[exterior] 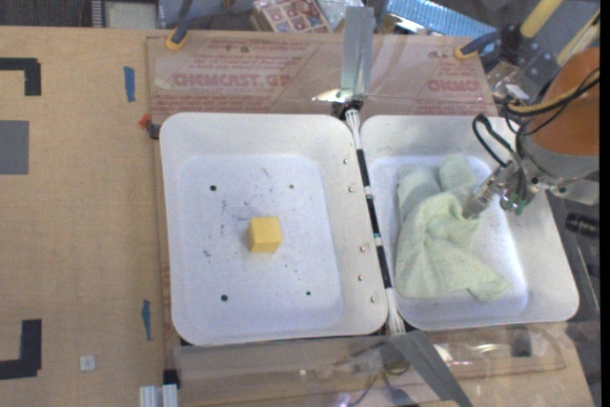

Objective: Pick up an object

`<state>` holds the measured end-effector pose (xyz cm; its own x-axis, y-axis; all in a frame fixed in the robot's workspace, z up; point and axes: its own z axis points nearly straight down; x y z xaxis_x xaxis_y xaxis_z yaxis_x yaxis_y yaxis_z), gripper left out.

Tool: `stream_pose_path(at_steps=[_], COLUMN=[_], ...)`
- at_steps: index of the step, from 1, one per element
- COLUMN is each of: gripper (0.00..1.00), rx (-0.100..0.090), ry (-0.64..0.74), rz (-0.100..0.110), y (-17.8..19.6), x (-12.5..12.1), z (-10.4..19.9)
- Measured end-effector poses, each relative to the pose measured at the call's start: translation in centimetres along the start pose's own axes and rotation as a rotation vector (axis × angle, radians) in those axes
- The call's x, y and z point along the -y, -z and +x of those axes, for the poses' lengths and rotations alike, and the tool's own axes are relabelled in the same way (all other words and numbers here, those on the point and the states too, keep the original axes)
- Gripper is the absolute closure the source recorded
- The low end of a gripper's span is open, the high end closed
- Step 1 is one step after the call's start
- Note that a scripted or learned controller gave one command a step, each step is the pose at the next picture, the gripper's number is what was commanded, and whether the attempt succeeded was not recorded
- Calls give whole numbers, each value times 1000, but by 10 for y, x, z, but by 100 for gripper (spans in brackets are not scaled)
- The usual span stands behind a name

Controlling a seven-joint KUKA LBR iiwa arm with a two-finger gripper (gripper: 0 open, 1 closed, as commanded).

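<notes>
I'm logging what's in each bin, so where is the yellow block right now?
The yellow block sits alone near the middle of the left bin, across the divider from the pale green cloth in the right bin.

Even, bright overhead light; the white bins [191,148] are nearly washed out, shadows faint, and the whole view is slightly soft.

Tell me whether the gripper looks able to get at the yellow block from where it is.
Probably yes: the yellow block lies alone and uncovered in the left bin, while the gripper is over the cloth.
</notes>
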<state>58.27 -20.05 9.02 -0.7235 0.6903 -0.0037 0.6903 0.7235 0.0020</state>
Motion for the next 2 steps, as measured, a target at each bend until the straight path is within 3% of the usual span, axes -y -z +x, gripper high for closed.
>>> stream_pose_path(at_steps=[1,2], gripper=[100,100], rx=[5,4], ry=[-3,29], rz=[-3,-2], y=[11,-2], x=[0,-30], z=[-1,-56])
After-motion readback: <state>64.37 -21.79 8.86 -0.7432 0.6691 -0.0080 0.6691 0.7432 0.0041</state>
